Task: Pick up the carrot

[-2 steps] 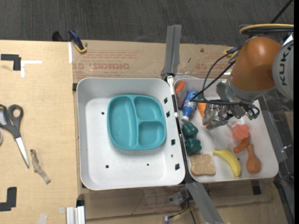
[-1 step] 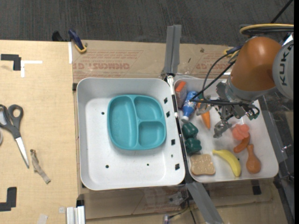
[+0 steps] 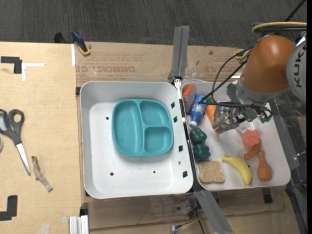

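Observation:
The carrot (image 3: 210, 112) is a small orange piece in the right bin (image 3: 279, 145), lying just right of a blue bottle (image 3: 197, 108). My gripper (image 3: 223, 123) hangs low over the bin, directly to the right of the carrot and close against it. The arm's orange band (image 3: 267, 65) and cables hide the bin's far right corner. Whether the gripper touches the carrot is unclear from this angle.
The right bin also holds two green pieces (image 3: 199, 143), a bread slice (image 3: 211, 172), a banana (image 3: 239, 168), a pink piece (image 3: 251, 137), a red sausage (image 3: 252, 152) and a brown drumstick (image 3: 263, 167). The left bin (image 3: 97, 169) holds a teal divided plate (image 3: 143, 127). Scissors (image 3: 15, 135) lie on the bench at left.

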Tool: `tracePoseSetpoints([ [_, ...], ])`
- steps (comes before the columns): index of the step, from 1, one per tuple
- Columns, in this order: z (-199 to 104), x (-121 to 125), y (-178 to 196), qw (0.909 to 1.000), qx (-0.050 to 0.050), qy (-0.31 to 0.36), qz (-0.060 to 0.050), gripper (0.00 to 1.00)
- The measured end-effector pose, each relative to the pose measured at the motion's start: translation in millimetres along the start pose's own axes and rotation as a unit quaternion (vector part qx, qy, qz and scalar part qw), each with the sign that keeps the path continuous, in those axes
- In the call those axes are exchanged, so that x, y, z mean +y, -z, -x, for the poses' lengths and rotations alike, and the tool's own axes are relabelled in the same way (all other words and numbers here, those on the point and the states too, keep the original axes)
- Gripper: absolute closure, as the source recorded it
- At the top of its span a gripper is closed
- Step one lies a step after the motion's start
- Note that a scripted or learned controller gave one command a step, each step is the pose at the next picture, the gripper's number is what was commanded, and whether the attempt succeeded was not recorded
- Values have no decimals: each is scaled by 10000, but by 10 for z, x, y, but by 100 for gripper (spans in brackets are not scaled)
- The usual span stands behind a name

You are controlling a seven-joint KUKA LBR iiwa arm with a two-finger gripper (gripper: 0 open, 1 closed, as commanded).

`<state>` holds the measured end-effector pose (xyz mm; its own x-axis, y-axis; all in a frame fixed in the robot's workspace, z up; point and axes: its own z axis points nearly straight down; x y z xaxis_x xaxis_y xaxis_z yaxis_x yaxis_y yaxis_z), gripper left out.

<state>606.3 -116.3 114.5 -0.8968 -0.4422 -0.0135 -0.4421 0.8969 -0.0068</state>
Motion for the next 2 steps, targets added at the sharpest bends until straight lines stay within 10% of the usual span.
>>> tracePoseSetpoints([
  [1,20,251,-217,9911,47,1326,41,100],
  [2,-553,461,1647,9860,39,1667,40,100],
])
